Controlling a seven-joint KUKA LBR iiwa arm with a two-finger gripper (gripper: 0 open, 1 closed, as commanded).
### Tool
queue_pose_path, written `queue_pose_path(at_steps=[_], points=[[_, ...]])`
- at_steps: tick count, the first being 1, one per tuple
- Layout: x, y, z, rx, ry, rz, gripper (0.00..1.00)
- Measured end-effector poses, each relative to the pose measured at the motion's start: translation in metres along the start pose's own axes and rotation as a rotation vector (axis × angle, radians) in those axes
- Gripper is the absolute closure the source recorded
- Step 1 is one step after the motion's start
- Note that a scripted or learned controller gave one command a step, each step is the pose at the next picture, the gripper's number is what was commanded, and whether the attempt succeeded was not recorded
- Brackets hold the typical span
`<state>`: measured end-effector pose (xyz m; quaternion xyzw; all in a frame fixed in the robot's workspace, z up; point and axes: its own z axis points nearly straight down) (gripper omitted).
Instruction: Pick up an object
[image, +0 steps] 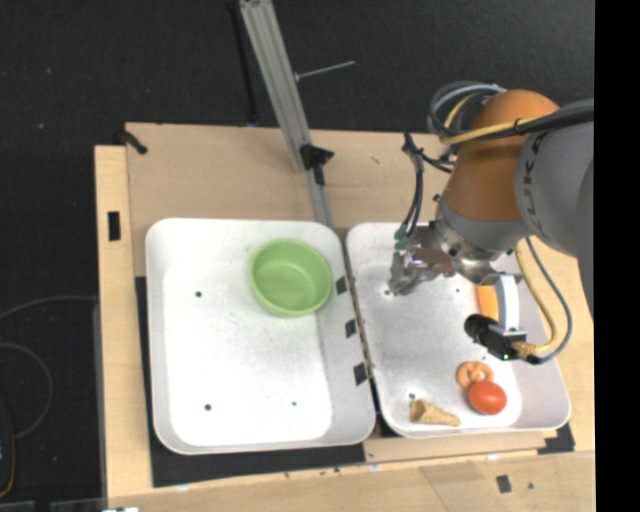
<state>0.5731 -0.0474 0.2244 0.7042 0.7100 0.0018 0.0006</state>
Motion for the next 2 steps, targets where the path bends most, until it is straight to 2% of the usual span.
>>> queue_pose_path(at_steps=[1, 2], points=[[0.053, -0.008, -0.017, -0.001, 0.000, -0.001, 1.00], [0.095, -0.026, -0.023, 0.003, 0.000, 0.004, 1.00]])
